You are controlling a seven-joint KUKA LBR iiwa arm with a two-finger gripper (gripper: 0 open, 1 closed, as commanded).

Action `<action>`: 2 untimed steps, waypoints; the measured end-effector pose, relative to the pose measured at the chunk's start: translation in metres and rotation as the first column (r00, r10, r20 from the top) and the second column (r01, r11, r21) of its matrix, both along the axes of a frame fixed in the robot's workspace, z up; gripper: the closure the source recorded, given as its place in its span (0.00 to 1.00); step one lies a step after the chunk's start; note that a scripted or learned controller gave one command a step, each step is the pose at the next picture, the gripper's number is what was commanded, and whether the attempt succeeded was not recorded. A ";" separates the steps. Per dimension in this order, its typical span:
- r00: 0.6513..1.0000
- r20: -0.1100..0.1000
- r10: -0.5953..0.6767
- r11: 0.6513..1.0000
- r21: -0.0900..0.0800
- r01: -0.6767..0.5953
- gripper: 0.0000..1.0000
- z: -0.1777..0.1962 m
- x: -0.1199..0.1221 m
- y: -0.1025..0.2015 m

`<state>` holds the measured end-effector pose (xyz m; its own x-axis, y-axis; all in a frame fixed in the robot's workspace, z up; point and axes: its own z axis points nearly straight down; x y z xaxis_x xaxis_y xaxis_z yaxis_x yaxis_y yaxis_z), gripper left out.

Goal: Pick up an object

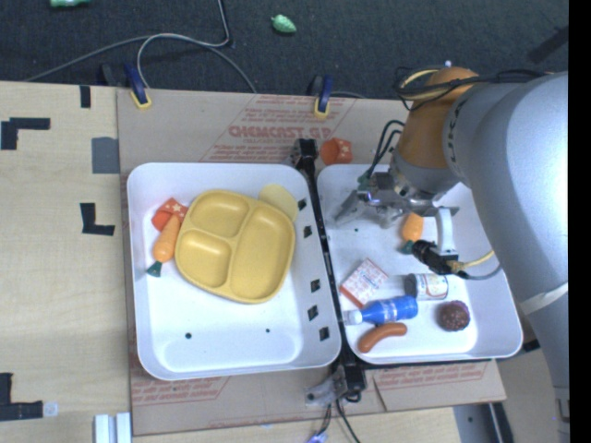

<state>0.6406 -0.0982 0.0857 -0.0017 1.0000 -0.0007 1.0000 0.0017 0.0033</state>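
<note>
Claw [362, 207] over right bin [494, 340], carton [365, 281], bottle [386, 311], sausage [382, 337] nearby

Two blue-and-yellow clamps [138, 89] grip the cardboard sheet [268, 127] (its far edge), a white cable [175, 40] looping beyond.

A blue-and-white bottle [383, 311] lies on its side in the right bin [480, 340], near its front wall.

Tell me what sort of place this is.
Most likely a robotics lab set up for grasping trials: a grey arm reaches over two white bins, toy food such as a yellow divided plate lies in them, and clamps pin cardboard to the bench.
</note>
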 end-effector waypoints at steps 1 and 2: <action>1.000 -0.001 -0.001 1.000 -0.002 0.001 0.00 0.000 -0.001 0.004; 1.000 -0.002 0.001 1.000 0.001 -0.001 0.00 0.000 0.016 -0.002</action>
